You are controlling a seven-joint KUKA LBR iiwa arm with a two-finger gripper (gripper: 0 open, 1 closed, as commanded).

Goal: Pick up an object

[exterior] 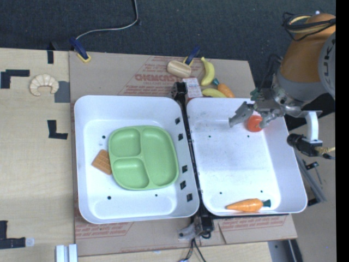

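My gripper (249, 122) hangs over the far right part of the right bin (234, 162), with its fingers spread open. A small round red object (254, 124), like a tomato, lies between the two fingers; neither finger clearly touches it. An orange carrot (246, 204) with a green top lies near the right bin's front edge. In the left bin (92, 119) rests a green divided plate (144, 157), with a tan cracker-like piece (102, 161) tucked at its left side.
Behind the bins on the cardboard lie a bread roll (178, 67), bananas (207, 72), a small box (191, 86) and an orange item (224, 90). A croissant (43, 84) sits on the bench at far left. A black cable (131, 15) runs across the back.
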